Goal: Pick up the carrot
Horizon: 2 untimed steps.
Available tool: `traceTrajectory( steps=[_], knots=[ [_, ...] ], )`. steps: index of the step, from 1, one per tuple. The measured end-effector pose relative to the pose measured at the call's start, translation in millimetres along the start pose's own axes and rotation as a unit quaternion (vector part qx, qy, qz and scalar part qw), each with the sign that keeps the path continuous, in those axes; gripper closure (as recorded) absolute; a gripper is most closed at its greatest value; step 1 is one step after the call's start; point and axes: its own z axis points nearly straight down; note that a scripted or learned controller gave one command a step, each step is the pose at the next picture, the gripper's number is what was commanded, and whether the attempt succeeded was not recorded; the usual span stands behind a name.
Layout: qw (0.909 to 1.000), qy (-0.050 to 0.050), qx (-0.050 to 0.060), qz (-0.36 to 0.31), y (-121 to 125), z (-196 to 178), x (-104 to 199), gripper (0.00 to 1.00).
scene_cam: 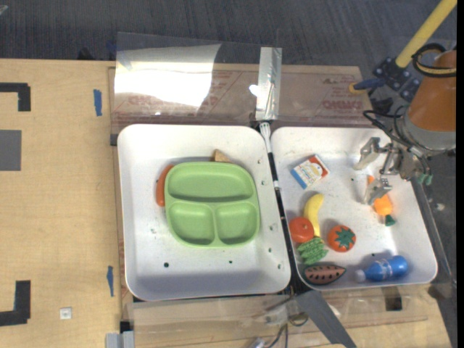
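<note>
We see two shallow white bins side by side on the bench. The carrot lies in the right bin, toward its right wall and about halfway along it. It is short and orange, and a small green tip shows at its lower right end. Its long axis runs on a slant from upper left to lower right in the camera view, so the green end points toward the lower right corner of the bin and the orange end points up and left.

The gripper hangs just above and left of the carrot, below the arm's orange band. We cannot tell how its tips are set, as they are small and blurred against the bin floor. We cannot tell whether the gripper touches the carrot; the orange end sits just beside its lower part.

Other items share the right bin: a small white carton near the upper left, a banana below it, a red tomato, a strawberry, a green ridged piece, a watermelon slice and a blue bottle along the lower edge.

The left bin holds a green divided tray that lies on top of an orange thing.
</note>
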Motion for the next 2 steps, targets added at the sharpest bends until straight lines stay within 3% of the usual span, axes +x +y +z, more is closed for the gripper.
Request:
traceTrajectory(
  steps=[1, 2],
  knots=[
    [0.9987, 0.001, -0.001, 0.051, -1, 9, 29, 0.0],
    [0.9988, -0.006, 0.001, 0.05, -1, -6, 24, 1.0]
  ],
)
